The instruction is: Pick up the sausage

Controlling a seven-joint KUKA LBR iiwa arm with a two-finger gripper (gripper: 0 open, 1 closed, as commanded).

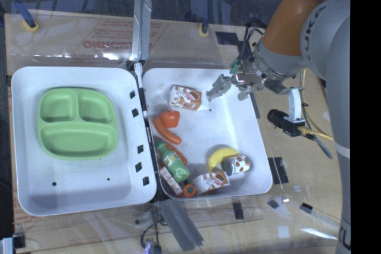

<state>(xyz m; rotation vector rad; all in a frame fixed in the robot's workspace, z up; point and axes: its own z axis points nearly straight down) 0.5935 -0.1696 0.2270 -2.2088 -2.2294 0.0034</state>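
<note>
Over the right bin's far edge, the gripper (221, 87) hangs, fingers apart and empty, the sausage (166, 131) untouched by the bin's left wall.

**Gripper above right bin's far edge**

Seen from above: two white bins side by side. In the left bin (24, 128), a green divided plate (76, 122). In the right bin (238, 128), an orange sausage (166, 131) beside a red pepper (170, 118), with a green bottle (173, 164), a banana (221, 156) and a snack packet (185, 97) around. Gripper (229, 85) near the packet, well apart from the sausage.
</note>
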